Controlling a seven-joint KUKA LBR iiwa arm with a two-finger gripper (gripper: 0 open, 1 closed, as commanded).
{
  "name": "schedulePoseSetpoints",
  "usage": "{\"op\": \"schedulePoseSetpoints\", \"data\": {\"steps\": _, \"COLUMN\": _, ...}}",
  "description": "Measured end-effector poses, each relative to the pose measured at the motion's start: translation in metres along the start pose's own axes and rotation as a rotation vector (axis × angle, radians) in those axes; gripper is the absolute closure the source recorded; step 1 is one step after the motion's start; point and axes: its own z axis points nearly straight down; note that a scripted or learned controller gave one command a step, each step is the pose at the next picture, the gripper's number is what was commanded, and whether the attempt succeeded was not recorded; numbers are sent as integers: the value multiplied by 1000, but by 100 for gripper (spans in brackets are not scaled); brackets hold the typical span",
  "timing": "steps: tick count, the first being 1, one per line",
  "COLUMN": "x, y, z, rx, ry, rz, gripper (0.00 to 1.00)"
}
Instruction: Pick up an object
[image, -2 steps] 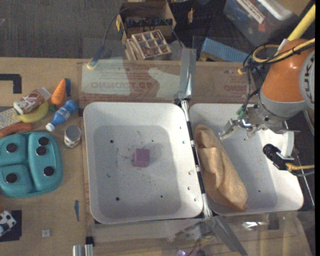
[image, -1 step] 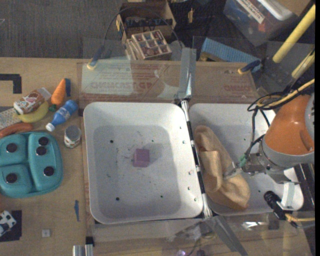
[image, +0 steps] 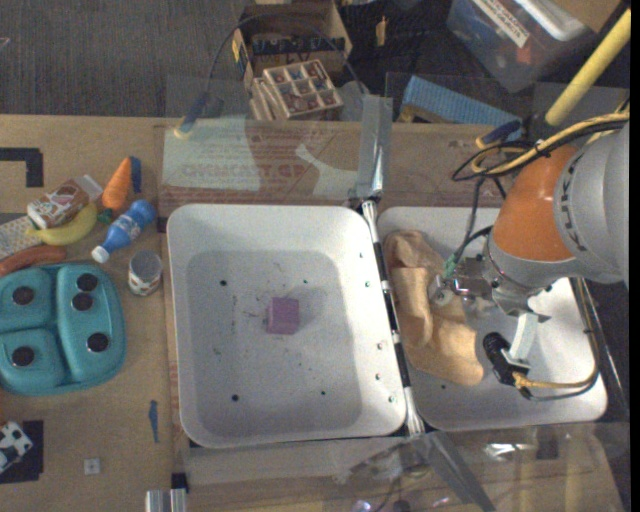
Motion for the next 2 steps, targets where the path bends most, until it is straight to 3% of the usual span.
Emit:
{"op": "schedulePoseSetpoints", "data": {"steps": 1, "x": -1, "y": 1, "z": -9, "rx": -2, "ry": 0, "rz": 3, "gripper": 100}}
{"op": "schedulePoseSetpoints", "data": {"steps": 2, "x": 39, "y": 43, "z": -94, "rx": 11, "ry": 1, "rz": -271, "gripper": 100}}
